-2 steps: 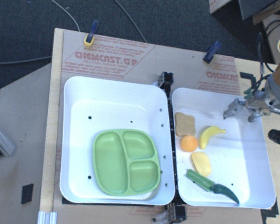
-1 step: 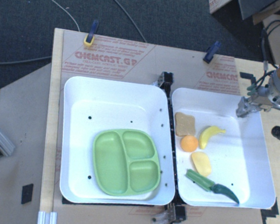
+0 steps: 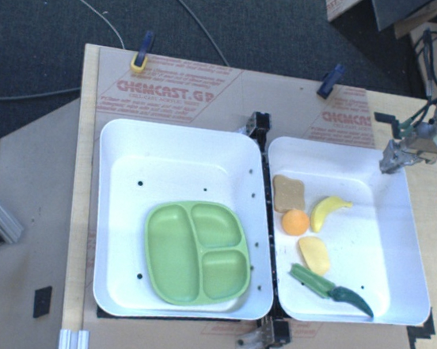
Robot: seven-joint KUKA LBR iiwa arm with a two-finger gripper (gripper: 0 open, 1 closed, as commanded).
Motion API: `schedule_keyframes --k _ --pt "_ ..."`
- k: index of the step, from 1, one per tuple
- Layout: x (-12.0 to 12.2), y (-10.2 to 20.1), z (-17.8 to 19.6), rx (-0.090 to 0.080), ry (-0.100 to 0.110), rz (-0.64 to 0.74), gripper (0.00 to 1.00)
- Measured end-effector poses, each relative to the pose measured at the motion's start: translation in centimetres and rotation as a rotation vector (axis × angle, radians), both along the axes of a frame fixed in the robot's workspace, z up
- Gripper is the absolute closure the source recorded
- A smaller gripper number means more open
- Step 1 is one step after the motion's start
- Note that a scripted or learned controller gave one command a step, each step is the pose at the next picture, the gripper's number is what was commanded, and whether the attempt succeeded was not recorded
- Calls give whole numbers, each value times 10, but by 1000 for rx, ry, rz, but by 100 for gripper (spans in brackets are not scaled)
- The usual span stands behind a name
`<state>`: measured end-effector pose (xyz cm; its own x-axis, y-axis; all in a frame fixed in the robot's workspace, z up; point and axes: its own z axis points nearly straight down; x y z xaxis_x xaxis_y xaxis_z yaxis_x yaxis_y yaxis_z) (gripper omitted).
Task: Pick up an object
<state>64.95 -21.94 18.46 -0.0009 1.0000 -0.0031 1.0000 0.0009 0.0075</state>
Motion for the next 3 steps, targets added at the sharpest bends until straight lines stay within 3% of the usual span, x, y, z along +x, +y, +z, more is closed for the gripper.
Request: schedule_keyframes --k 1,2,3 --pt "-1 10 53 0 -1 1 100" --pt "0 9 74 0 2 0 100" --pt "-1 62 80 4 9 3 100"
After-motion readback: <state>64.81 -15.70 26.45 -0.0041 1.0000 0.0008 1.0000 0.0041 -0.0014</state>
